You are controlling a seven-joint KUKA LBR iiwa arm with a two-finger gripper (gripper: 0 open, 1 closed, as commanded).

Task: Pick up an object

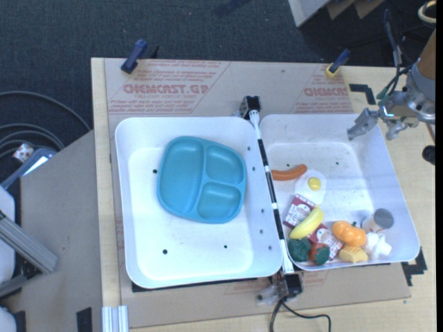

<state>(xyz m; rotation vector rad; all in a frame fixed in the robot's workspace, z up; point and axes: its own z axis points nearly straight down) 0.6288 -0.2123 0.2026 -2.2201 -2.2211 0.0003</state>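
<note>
Hovering metal jaws (378, 124) spread, glossy plastic food (325, 230) heaped

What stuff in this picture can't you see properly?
- Arm: cut off by the right edge of the camera view.
- Green toy: partly under the banana; too small to name.
- Small packet: its print is too small to read.
- Grey round thing: too blurred to identify.
- Gripper: holds nothing.
</note>
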